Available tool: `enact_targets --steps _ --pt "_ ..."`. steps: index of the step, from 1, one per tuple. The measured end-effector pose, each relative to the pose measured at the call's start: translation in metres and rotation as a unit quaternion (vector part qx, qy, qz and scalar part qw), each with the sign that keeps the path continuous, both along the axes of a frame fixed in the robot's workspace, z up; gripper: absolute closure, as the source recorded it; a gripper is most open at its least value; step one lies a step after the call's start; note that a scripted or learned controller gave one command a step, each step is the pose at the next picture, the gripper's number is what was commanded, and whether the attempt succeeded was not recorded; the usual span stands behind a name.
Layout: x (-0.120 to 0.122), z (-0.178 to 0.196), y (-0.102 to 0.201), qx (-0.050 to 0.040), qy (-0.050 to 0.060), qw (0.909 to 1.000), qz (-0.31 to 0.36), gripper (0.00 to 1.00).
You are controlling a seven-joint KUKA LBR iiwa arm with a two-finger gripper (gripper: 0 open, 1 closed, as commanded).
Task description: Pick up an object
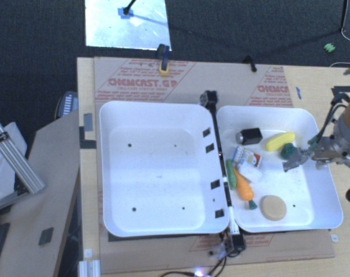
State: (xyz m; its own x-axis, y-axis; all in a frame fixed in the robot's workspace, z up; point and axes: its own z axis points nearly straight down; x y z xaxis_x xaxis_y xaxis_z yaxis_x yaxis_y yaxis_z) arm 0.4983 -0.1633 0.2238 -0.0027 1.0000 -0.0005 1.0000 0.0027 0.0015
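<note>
The right bin (322,180) holds several small objects. A yellow corn cob (279,141) lies near its back, with a dark green piece (289,150) just beside it. A black block (250,135) sits to the left of the corn. Below it are a small printed carton (244,156), a white piece (250,173), a green vegetable (231,174), an orange carrot (245,188) and a round tan disc (273,207). My gripper (299,156) reaches in from the right, low over the bin and right next to the dark green piece. Whether it touches that piece is unclear.
The left bin (114,154) adjoins the right one along a black-clipped divider (218,160). Both rest on a cardboard sheet (140,79). A yellow-and-blue clamp (163,59) stands at the cardboard's back edge. A metal rail (13,160) leans at far left.
</note>
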Motion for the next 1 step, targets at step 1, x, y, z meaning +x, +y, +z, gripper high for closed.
enact_targets --steps 1 --pt "0.0199 -0.1222 0.0851 0.0009 0.001 1.0 0.003 0.0"
